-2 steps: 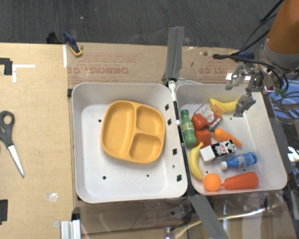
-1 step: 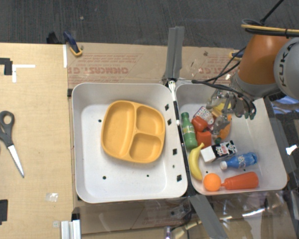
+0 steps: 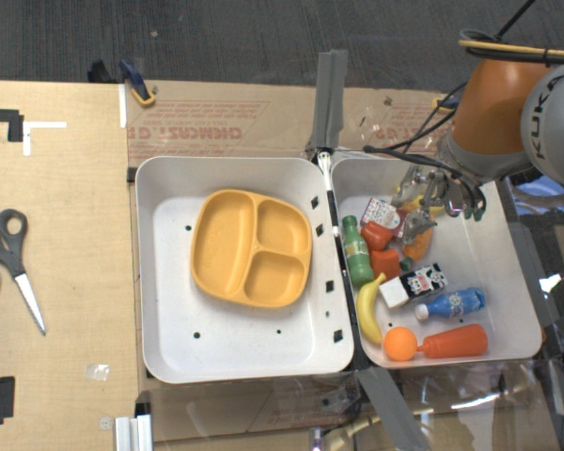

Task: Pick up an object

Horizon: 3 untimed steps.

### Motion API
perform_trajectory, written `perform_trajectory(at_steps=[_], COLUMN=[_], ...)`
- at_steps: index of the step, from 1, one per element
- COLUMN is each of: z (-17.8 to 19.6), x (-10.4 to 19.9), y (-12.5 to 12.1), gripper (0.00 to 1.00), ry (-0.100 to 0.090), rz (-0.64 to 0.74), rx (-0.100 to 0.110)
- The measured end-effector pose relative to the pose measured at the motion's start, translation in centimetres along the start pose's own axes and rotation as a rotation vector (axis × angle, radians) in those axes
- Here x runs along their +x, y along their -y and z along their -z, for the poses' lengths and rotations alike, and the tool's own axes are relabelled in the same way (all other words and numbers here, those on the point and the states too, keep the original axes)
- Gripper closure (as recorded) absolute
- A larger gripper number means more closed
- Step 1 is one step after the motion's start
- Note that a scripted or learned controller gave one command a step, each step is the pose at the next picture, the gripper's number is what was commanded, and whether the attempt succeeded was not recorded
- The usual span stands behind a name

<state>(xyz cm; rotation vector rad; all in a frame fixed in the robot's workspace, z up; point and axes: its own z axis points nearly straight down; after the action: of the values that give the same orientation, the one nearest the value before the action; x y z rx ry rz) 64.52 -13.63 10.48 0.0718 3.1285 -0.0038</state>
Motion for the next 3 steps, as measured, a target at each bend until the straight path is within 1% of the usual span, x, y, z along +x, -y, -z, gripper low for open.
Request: perform_trajectory(at_steps=[1,2,3], z=[8.8,17.2,16.1], x=[4.2,3.6,9.1], y=[-8.8,-6.8,-14.3], gripper=[1.00,1.00,1.00], ry=[-0.009,-0.008,-0.011], rz=[-0.078,0.045,-0.063], rx=[-0.002,-0.002,-0.002])
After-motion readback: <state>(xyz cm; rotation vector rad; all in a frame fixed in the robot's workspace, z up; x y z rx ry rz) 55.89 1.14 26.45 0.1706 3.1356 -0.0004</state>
